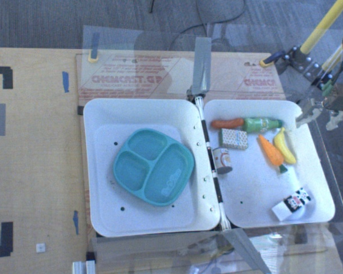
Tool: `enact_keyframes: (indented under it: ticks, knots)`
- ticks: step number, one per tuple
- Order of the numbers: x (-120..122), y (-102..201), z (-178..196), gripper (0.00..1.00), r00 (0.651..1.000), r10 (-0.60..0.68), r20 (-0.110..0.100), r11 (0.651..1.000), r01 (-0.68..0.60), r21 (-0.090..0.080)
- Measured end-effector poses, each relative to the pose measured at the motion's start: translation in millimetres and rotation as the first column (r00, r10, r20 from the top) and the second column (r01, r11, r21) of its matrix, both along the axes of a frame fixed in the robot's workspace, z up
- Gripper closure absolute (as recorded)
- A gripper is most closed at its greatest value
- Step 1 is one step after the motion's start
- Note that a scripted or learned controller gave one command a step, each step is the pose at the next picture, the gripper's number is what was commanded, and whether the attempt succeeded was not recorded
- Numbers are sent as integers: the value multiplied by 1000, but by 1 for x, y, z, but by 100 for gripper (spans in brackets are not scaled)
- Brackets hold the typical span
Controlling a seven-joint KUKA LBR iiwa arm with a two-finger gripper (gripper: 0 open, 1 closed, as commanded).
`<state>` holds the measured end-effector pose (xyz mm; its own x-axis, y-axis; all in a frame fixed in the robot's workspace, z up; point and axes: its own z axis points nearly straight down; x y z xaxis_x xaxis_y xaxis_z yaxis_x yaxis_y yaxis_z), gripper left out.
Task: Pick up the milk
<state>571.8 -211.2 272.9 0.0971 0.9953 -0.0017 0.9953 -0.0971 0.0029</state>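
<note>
Pale wood is making up the flat top of the bench [34, 170], and two shallow white bins with rounded corners and a smooth plastic sheen are sitting on it side by side, their rims meeting in the middle. The left bin [103, 119] is carrying a teal plate [154, 166] of matte plastic, roughly oval and moulded into three compartments, lying flat near the centre.

The right bin [257, 193] is holding the smaller things. Over its far right corner the gripper [320, 112] is hanging, a pale, blurred shape at the rim; whether it is open or closed I cannot tell.

Along the far wall a glossy green bottle [262, 124] is lying on its side, with a long red-orange vegetable [227, 123] lying end to end with it on the left. A curved yellow banana [284, 146] is lying just beside a tapered orange carrot [270, 151].

The milk carton [292, 203], a small white block with black cow patches, is lying tilted in the near right corner, well apart from the gripper and touching nothing else. A speckled box [234, 138] is sitting near the bottle, and a short can [222, 160] is standing against the dividing rim.
</note>
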Motion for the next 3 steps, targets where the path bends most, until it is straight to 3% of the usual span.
enact_keyframes:
  ticks: [1,2,3]
  knots:
    - [-93,-4,-166,0,991,132,-2,991,-132,2]
    - [-90,38,-184,0,959,283,5,959,-283,-5]
    - [-92,101,-153,0,992,125,-2,992,-125,2]
